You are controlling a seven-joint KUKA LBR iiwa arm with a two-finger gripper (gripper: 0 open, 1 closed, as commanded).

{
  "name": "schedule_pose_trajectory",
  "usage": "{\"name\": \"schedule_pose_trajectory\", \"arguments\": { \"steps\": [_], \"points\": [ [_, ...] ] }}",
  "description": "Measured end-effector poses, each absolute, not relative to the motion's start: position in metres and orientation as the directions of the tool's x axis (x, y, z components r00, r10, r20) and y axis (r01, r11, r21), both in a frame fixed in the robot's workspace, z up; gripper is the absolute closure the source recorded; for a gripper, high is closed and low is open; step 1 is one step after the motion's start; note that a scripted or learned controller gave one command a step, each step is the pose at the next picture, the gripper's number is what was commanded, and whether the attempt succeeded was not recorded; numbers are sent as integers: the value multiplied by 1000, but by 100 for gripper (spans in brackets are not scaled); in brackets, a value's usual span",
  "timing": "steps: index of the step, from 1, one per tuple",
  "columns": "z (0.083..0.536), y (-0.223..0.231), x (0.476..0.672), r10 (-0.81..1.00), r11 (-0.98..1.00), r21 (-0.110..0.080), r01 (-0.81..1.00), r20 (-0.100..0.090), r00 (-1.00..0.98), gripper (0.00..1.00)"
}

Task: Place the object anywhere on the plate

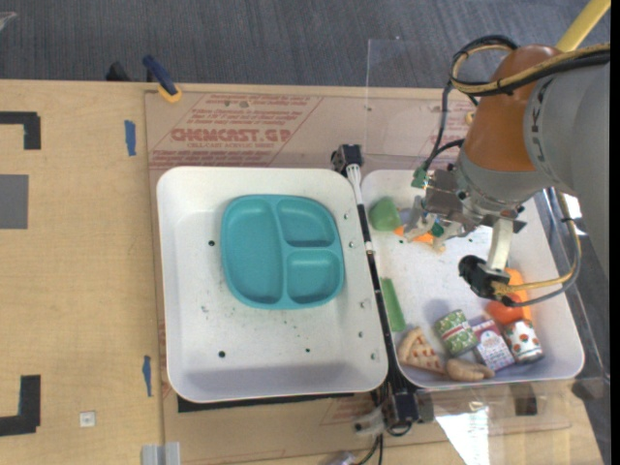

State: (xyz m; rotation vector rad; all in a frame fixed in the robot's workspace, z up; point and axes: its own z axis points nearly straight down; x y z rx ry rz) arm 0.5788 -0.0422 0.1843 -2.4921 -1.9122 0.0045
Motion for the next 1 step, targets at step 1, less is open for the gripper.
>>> {"name": "schedule_pose_trajectory", "arguments": {
  "steps": [1],
  "points": [
    [196,25,578,964,-267,3,964,-4,267,100]
  ]
}}
